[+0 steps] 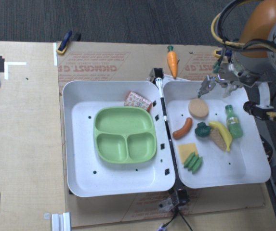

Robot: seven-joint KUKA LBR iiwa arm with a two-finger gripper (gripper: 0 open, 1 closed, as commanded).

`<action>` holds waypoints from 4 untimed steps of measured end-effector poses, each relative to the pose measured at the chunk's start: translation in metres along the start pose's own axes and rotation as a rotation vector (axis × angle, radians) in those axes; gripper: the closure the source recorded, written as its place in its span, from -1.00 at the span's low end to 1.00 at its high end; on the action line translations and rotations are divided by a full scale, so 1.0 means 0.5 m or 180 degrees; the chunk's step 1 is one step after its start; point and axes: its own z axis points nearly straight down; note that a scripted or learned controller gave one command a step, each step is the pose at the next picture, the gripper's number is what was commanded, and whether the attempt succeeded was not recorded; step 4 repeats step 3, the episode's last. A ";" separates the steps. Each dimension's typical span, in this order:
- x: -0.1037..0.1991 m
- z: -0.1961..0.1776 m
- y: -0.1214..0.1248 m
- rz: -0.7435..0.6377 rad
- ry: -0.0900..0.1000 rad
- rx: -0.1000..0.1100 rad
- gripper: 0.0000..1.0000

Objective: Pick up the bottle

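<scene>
The claw [206, 89] hovers over the right white bin's [253, 172] far edge, its fingers slightly parted, gripping nothing. The small green plastic bottle [233, 121] lies below-right of it (beside a yellow banana [223, 133]).

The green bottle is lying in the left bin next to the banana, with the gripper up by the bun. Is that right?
Not quite. The camera view shows the green bottle lying in the right bin, not the left. The rest holds: it lies beside the banana, and the gripper is up by the bun.
</scene>
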 end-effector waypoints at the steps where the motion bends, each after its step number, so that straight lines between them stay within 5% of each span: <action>1: -0.125 0.185 -0.030 -0.0724 -0.0002 -0.0007 -1.00; 2: -0.127 0.165 -0.029 -0.0715 -0.0008 -0.0014 1.00; 3: -0.009 -0.022 -0.107 -0.1267 -0.0001 -0.0004 1.00; 4: -0.009 -0.022 -0.107 -0.1267 -0.0001 -0.0004 1.00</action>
